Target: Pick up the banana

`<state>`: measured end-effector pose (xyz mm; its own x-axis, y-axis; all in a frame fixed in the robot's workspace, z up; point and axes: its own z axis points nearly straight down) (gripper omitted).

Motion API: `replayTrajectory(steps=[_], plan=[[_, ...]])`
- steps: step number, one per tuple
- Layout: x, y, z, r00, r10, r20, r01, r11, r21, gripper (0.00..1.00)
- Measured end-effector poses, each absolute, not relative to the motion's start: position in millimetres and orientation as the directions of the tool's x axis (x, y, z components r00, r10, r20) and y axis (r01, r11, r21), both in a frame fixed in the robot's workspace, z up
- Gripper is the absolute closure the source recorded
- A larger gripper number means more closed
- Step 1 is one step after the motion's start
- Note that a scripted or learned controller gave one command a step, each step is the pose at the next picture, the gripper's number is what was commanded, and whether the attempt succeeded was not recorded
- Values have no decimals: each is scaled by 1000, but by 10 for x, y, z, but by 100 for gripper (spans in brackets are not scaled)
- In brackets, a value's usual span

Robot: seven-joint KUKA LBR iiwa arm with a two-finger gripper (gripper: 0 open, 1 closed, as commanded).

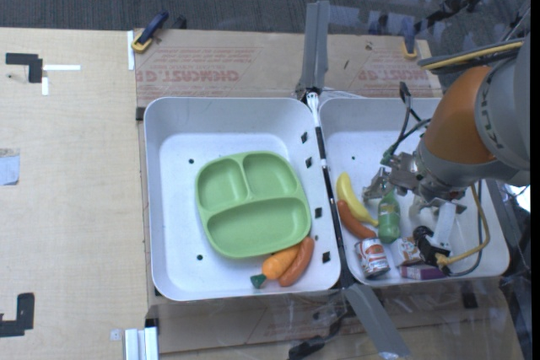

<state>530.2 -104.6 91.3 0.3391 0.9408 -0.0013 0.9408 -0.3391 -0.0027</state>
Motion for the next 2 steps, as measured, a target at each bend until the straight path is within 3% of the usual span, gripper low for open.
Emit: replayTrajectory(steps=[1,2], plan=[[5773,-928,920,-105,994,-1,994,105,1,0],[6445,-968,923,-387,922,-3,922,387,1,0]])
